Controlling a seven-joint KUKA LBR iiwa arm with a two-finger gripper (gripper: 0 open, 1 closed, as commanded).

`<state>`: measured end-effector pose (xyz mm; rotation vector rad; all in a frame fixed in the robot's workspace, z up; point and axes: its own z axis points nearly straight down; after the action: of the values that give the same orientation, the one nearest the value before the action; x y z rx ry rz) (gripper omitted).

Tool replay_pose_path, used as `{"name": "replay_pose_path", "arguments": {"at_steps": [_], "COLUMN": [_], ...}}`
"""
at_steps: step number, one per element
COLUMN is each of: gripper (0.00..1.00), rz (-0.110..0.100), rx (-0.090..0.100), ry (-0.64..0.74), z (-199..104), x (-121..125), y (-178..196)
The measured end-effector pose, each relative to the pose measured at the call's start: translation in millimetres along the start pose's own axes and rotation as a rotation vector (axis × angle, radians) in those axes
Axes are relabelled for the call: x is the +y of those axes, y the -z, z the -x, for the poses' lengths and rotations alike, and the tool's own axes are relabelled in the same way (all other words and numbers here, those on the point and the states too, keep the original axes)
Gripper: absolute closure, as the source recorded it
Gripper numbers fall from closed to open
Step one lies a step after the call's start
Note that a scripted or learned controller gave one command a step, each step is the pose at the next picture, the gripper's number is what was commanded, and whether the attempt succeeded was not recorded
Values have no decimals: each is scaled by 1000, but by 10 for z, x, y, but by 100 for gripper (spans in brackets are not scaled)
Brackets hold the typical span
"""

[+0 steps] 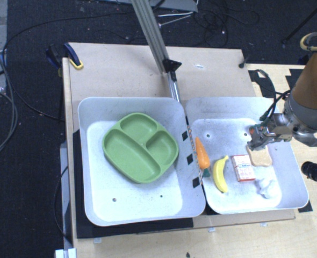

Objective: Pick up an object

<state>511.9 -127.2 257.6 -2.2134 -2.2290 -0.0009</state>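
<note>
The gripper is seen low in the right bin, just above a toast slice; its opening cannot be told. A carton, banana and carrot are laid leftward.

Two bins, one plate, five items.

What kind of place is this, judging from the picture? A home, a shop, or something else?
Most likely a robotics lab or test bench, not a home. A robot arm reaches over two white bins on a plain wooden bench, loose cables run across the dark floor, and the bins hold toy food such as a banana.
</note>
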Motion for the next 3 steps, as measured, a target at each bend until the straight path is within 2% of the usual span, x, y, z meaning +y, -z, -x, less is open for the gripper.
{"name": "replay_pose_path", "arguments": {"at_steps": [2,3], "gripper": [100,100], "rz": [2,-1], "rx": [0,-1], "ry": [0,-1], "z": [-978,-1459], "x": [393,469], "y": [63,-68]}}
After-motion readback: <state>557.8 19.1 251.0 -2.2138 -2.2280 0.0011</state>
